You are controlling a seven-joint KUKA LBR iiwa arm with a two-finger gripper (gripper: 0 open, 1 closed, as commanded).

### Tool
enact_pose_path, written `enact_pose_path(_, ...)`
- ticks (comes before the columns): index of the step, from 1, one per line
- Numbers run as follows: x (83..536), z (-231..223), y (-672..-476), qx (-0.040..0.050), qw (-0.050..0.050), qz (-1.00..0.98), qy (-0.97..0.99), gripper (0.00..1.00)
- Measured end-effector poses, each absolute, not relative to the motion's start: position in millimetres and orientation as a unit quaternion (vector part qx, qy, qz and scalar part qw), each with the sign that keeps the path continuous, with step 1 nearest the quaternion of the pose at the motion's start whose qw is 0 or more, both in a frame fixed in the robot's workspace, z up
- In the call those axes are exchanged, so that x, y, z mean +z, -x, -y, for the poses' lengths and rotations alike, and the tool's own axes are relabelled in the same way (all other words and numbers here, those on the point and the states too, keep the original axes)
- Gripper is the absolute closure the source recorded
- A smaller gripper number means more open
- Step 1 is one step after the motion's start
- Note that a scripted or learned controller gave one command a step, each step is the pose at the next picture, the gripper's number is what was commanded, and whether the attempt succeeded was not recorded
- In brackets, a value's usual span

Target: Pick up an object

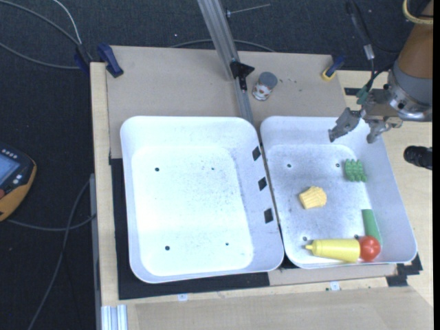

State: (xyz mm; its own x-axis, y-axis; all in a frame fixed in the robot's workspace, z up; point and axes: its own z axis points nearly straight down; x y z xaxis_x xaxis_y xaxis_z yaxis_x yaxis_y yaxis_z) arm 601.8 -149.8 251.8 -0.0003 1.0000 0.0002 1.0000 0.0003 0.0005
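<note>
The right bin (295, 139) holds a yellow corn-like piece (313, 198), a green studded block (354, 170), a yellow bottle-shaped toy (335, 249), a red ball (370, 248) and a green stick (370, 222). My gripper (357, 130) hangs over the bin's far right corner, above and just beyond the green block. Its two fingers are spread apart with nothing between them.
The left bin (189, 198) lies beside the right one, joined by black clips. A slanted metal pole (220, 33) and a small round silver part (265, 84) stand behind the bins. Blue and yellow clamps grip the board's far edge.
</note>
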Motion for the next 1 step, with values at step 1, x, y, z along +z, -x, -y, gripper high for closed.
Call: enact_pose_path(1,169.4,164.7,-568.0,-0.0019,-0.002,-0.707,-0.708,0.00)
